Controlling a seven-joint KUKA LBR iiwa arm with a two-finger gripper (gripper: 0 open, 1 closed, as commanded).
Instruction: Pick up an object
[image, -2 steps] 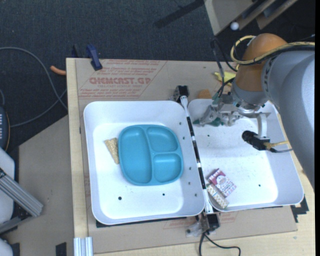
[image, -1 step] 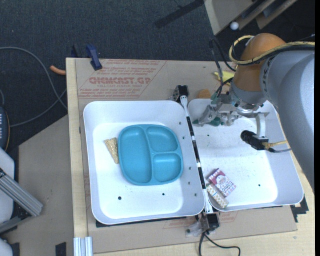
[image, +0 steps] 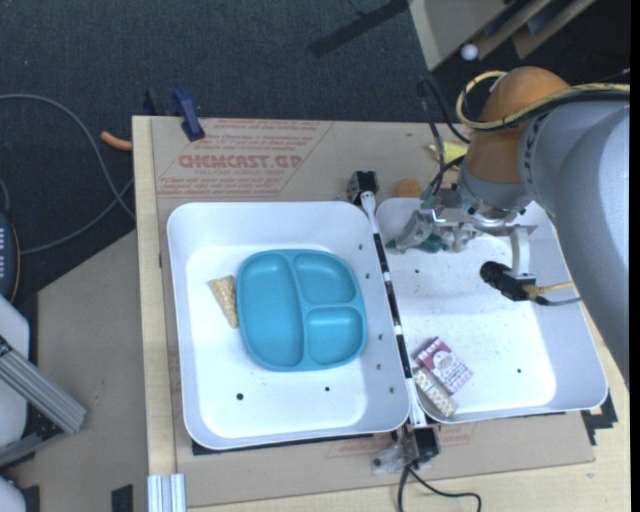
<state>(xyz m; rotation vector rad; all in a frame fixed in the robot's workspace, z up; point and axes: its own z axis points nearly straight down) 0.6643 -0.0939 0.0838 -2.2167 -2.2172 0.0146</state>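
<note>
Gripper (image: 432, 238) positioned at the far-left corner of the right bin (image: 520, 395), finger state indeterminate; a small packet (image: 440, 375) lies near the front-left corner.

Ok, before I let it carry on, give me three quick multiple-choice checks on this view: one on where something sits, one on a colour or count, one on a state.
1. Where does the small red and white packet lie?
A. in the left bin, on the plate
B. in the right bin, at its near left corner
C. on the cardboard outside both bins

2. How many compartments does the blue plate have?
A. two
B. three
C. five

3. How does the plate lie?
A. flat and right side up in the left bin
B. upside down in the left bin
C. propped on edge against the divider

Answers:
1. B: the packet rests on the floor of the right bin, close to the divider and the near rim.
2. B: one long section and two smaller ones show.
3. A: its hollows face up on the floor of the left bin.
</note>
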